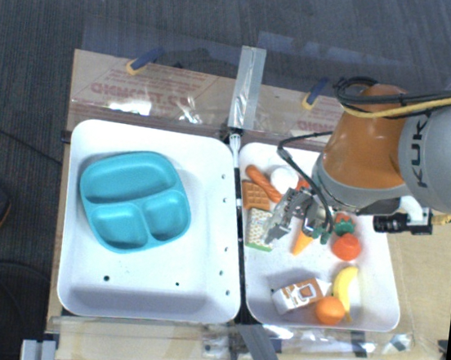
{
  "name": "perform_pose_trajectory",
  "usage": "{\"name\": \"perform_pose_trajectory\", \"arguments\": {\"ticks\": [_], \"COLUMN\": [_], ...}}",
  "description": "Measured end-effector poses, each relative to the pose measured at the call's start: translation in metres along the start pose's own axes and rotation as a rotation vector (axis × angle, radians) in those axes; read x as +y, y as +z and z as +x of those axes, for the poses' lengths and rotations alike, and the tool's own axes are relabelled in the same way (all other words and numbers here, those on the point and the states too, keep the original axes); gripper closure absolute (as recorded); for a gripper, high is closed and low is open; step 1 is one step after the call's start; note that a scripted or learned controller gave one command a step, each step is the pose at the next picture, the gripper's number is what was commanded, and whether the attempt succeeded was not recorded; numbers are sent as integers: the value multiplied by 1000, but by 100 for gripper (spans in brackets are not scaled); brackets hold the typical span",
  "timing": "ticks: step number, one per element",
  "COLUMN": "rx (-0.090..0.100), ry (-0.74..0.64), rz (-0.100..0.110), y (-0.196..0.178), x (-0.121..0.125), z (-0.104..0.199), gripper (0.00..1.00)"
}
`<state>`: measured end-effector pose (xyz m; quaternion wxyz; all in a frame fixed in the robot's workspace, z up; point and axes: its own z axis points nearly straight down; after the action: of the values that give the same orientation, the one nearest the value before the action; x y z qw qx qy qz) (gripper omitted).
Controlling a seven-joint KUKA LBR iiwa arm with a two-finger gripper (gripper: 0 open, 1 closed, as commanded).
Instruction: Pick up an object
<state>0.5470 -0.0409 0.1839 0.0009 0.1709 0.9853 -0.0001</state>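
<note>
The arm's fingers [294, 219] hang spread apart over the right bin [387, 270], with nothing between them. Just beside them to the right lies a small carrot [304, 241], and beyond it a tomato [347, 245]. To their left sits a patterned packet [257, 225], with a waffle [255, 195] and an egg [282, 176] farther up. Below them rest a banana [345, 285], an orange [329, 311] and a small carton [299, 296]. Well to the left, a blue divided tray [134, 199] fills the left bin [80, 279].

Glossy plastic against matt board and carpet
The two white bins [144, 296] and the teal divided tray [134, 198] look like smooth, shiny plastic; the brown board [159, 88] beneath looks like matt cardboard under shiny clear tape [248, 87], and the floor [31, 26] like rough grey carpet
</note>
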Motion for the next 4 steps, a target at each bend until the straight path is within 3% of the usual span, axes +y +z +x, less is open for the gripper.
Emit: {"name": "perform_pose_trajectory", "arguments": {"ticks": [1,2,3,4], "rx": [1,-17,-13,-14], "ry": [-177,-91,-91,-438], "rz": [1,-3,-3,0], "y": [61,92,94,94], "x": [-51,-63,-63,-58], "z": [-46,18,19,-64], "gripper": [100,100,0,0]}}
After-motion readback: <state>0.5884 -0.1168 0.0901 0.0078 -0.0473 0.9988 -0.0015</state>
